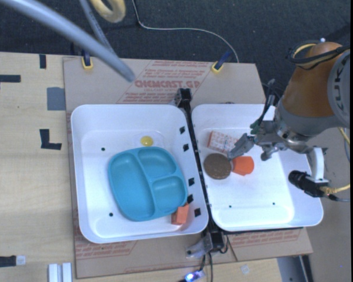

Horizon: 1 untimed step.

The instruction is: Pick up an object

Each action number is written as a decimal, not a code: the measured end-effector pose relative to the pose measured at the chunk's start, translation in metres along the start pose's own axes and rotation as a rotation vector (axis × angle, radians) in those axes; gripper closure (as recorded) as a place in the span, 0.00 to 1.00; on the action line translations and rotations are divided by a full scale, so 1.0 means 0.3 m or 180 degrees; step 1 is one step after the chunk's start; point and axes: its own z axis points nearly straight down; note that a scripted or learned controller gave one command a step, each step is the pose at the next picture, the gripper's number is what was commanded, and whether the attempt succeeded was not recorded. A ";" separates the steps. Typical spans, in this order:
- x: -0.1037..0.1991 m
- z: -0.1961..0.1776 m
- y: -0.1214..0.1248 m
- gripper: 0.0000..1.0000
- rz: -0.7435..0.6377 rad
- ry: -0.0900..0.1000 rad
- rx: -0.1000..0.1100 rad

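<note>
- Over the right bin (294, 216), from the overhead camera, I am watching the claw (240, 150) reaching in from the right, its dark fingers pointing down-left.
- I am seeing the orange block (243, 167) lying on the bin floor just under and beside the fingertip; whether the two are touching, I cannot tell.
- I am finding the fingers too dark to say whether they are apart or together.
- I am noting the brown disc (217, 166) sitting just left of the block, and the printed card (220, 140) above it.

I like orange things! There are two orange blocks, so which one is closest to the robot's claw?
The orange block in the right bin, right beside the gripper. The other orange block sits in the left bin by the blue plate.
</note>
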 end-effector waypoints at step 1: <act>0.001 -0.021 0.009 0.00 -0.0011 -0.0004 -0.0039</act>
